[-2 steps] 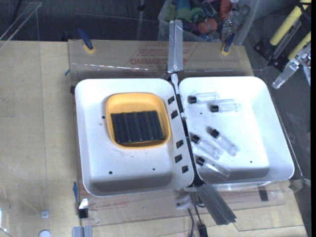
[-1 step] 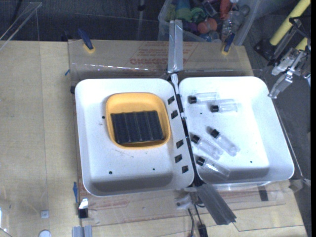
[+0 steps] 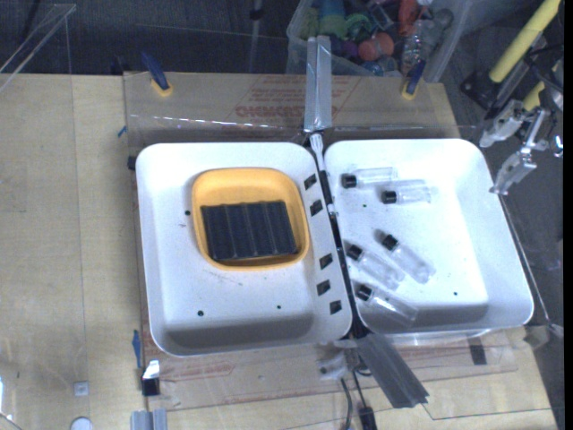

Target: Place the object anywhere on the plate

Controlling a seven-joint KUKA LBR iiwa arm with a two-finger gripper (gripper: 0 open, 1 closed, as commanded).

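Note:
A yellow plate point(image 3: 226, 183) lies in the left bin point(image 3: 170, 267). On the plate rests a dark grey, ridged rectangular block point(image 3: 249, 229), lying flat and covering most of its bottom. Several clear vials with black caps point(image 3: 399, 255) are scattered in the right bin point(image 3: 474, 240). My gripper point(image 3: 494, 161) hangs at the far right, above the right bin's outer rim. It is open, with nothing between its silver fingers point(image 3: 517, 163). It is well away from the plate and the block.
A raised divider point(image 3: 324, 240) with black tabs runs between the two bins. Behind the bench stands a clear tub of colourful toys point(image 3: 376, 12). A yellow tube point(image 3: 528, 30) crosses the upper right near the arm.

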